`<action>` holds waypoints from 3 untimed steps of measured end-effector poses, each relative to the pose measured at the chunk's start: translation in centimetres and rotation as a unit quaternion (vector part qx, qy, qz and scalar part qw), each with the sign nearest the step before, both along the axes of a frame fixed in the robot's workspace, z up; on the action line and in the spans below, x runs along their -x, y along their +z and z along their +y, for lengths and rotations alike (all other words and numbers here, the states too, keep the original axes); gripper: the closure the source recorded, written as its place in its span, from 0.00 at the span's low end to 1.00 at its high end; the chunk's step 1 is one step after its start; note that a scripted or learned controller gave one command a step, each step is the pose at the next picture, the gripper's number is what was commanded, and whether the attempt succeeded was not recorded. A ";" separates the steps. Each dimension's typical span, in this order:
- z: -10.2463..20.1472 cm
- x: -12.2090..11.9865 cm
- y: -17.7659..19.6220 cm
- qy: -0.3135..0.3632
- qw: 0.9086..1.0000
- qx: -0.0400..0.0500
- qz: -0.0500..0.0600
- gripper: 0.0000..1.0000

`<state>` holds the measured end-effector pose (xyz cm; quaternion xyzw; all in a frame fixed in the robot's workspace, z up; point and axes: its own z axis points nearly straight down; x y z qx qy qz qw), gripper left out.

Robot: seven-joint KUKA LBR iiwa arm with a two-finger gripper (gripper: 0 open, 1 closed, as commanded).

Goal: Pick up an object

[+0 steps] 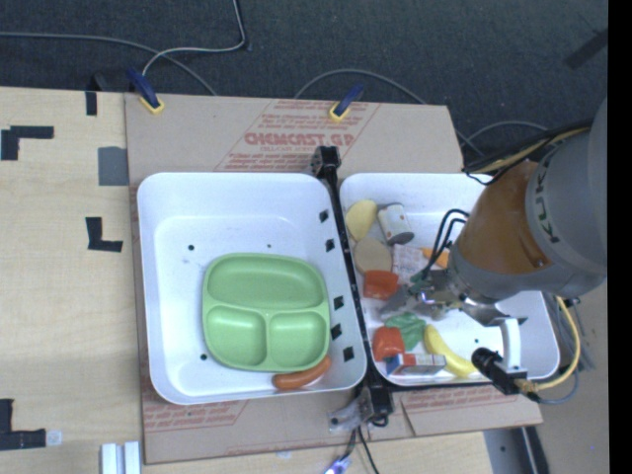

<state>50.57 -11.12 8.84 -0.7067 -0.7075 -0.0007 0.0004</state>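
Two shallow white bins sit side by side on the bench. The left white bin (163, 265) holds a pale green three-compartment plastic tray (265, 309), with an orange sausage-shaped toy (299, 376) touching the tray's near edge. The right white bin (538, 358) holds the clutter: a pale yellow rounded piece (360, 217), a grey-and-white can lying on its side (396, 223), an orange-red block (380, 284), a green leafy item (404, 321), a second red block (388, 343), a yellow banana (446, 353) and a small flat red-and-blue packet (415, 363).

The gripper (427, 292) is low over the middle of the right bin, just above the green leafy item and beside the orange-red block. Whether the jaws are wide or closed cannot be told; the wrist hides them. Nothing is seen between them.

Judgement: the step in hand is the descent onto a target. Items here lie touching, so a centred approach on a single piece matters; the banana or the orange-red block look the easiest to straddle. Closing across the narrow axis and lifting straight up would limit dragging the neighbours.
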 end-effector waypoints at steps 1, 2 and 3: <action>0.1 -6.7 -0.2 0.000 1.000 0.001 -0.003 0.00; 0.0 -6.6 0.8 0.000 1.000 0.002 -0.001 1.00; 5.6 -4.9 9.6 0.000 1.000 0.001 0.001 1.00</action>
